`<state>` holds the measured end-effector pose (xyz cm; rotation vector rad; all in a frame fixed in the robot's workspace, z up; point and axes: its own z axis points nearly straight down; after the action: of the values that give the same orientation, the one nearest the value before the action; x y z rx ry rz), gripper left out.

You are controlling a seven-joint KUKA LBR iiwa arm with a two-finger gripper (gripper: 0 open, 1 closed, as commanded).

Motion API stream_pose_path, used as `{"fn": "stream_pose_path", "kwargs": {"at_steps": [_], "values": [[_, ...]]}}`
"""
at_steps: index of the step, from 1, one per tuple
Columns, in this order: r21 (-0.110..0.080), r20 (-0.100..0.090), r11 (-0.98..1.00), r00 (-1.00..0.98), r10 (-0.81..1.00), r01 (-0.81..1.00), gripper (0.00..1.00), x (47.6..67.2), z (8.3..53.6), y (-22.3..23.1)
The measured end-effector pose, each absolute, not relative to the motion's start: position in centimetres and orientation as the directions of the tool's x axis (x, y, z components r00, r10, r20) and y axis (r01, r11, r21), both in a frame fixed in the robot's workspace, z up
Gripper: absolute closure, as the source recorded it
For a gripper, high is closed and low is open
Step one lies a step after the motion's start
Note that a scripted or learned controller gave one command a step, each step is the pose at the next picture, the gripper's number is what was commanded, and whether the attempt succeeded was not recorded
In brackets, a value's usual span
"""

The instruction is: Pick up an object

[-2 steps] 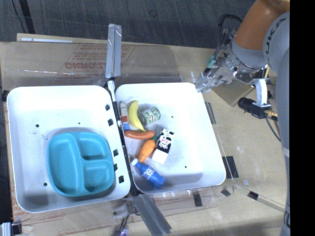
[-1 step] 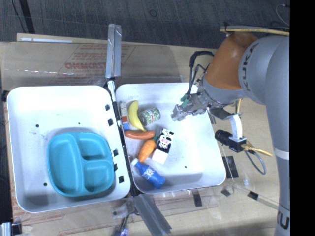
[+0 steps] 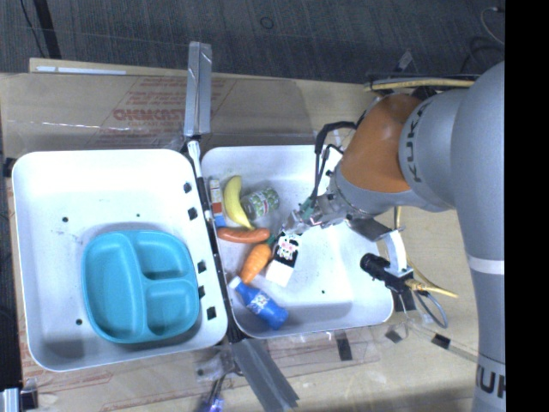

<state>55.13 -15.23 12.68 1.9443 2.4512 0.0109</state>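
My gripper (image 3: 300,220) hangs over the middle of the right bin (image 3: 343,303). It is just above and to the right of a white box with a black print (image 3: 284,261). Left of the box lie a carrot (image 3: 254,263) and an orange sausage (image 3: 244,235). A banana (image 3: 234,201) and a green-labelled can (image 3: 260,202) rest at the bin's back left. A blue bottle (image 3: 260,306) lies at the front left. Nothing can be seen held in the gripper.
The left bin (image 3: 51,196) holds a blue compartment tray (image 3: 139,287). A metal divider (image 3: 199,101) rises between the bins at the back. The grey arm with its orange band (image 3: 382,148) covers the right bin's back right corner.
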Motion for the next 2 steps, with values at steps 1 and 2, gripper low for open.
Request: {"fn": "stream_pose_path", "kwargs": {"at_steps": [1, 2], "values": [[0.034, -0.03, 0.412, -0.411, 0.911, 0.911, 0.0, 57.27, 11.65, -13.59], [0.034, -0.03, 0.412, -0.412, 0.911, 0.91, 0.0, 57.26, 11.59, -13.53]]}}
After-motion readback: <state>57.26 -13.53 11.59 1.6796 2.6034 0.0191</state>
